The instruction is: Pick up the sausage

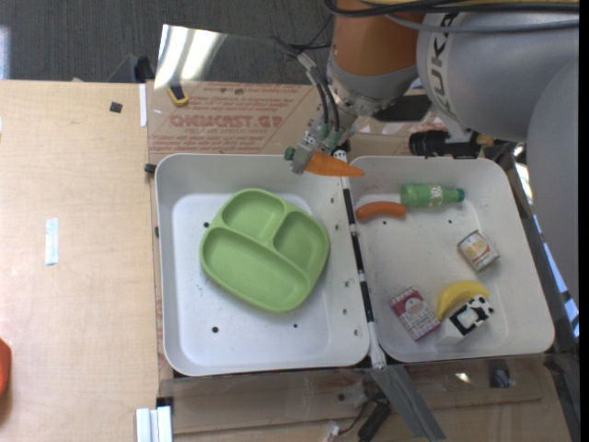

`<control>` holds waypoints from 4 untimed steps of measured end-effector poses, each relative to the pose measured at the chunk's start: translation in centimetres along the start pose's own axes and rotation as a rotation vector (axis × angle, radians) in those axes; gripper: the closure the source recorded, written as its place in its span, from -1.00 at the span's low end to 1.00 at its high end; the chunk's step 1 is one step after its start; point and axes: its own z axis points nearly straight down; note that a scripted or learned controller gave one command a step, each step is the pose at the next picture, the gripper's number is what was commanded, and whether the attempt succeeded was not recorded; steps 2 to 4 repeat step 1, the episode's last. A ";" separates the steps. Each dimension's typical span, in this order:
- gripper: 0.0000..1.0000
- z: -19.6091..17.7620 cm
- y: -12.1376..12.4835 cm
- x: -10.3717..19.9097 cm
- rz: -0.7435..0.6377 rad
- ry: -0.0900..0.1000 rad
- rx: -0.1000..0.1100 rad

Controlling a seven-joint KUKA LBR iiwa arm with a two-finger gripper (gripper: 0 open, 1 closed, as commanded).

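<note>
Nearest the camera, along the front of the right bin [515, 339], sit a small pink-and-white carton [414, 313], a yellow banana [460, 295] and a black-and-white toy [471, 319], the toy touching the banana's lower side. Farther back in that bin a tan box [478, 250] lies near the right wall, and a green bottle [431, 194] rests on its side near the rear. The sausage [380, 211], orange-red and slightly curved, lies just in front of the bottle's left end, close to the divider between the bins and apart from the gripper. The left bin [175, 274] holds a green divided plate [266, 248], tilted diagonally in its middle. The gripper [317, 155] hangs over the rear edge where the two bins meet, its fingers pinching an orange carrot [333, 165] that juts out to the right. Above it the arm's orange band [386, 26] and grey body [515, 53] occupy the upper right. Behind the bins lies a flat cardboard sheet [230, 118] with red printing.
</note>
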 end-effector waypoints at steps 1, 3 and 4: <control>1.00 -0.3 -5.0 5.8 0.025 0.003 0.002; 1.00 -0.3 -5.0 5.8 0.025 0.003 0.002; 1.00 -0.3 -5.0 5.8 0.025 0.003 0.002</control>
